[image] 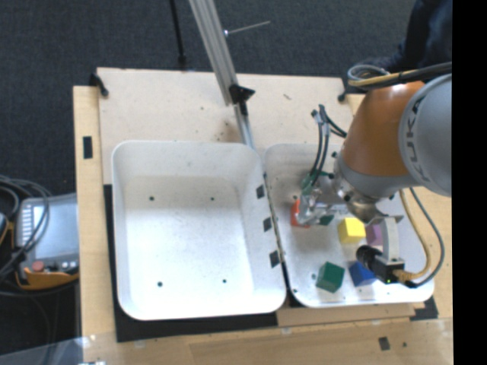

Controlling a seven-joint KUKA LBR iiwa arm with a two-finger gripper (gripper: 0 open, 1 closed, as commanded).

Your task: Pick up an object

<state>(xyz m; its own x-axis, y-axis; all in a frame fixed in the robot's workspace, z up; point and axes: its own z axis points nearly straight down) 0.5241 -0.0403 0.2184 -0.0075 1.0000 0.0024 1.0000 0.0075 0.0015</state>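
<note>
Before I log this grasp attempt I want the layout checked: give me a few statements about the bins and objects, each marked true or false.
1. The gripper is over the right bin. True.
2. The yellow block lies in the left bin. False: it lies in the right bin, by the arm's wrist.
3. The green block sits near the right bin's front edge. True.
4. The blue block is to the left of the green block. False: it is to the green block's right.
5. A red-orange object is at the gripper's fingertips. True, though a firm grasp cannot be confirmed.
</note>
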